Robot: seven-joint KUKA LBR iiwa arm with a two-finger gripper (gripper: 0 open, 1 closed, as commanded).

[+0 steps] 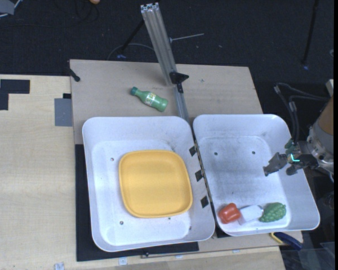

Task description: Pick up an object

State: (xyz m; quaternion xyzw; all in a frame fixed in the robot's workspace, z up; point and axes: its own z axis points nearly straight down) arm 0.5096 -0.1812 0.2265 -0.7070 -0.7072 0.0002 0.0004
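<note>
- Occupying the left bin [101, 134], a yellow plate [155, 183] lay flat.
- Right bin [242, 125] held a green object [272, 212], white object [250, 214] and red object [230, 212] clustered at its near edge.
- Fingers [283, 165] stood apart, holding nothing; the cluster lay nearer the camera, well apart.

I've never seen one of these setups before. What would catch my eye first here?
Probably the big yellow plate, lying flat in the left white bin. Next, the small cluster in the right bin's near corner: a red pepper-like toy, a white piece and a bumpy green item in a row. The gripper hangs above that bin's right side, and a green bottle lies on the bench behind the bins.
</note>
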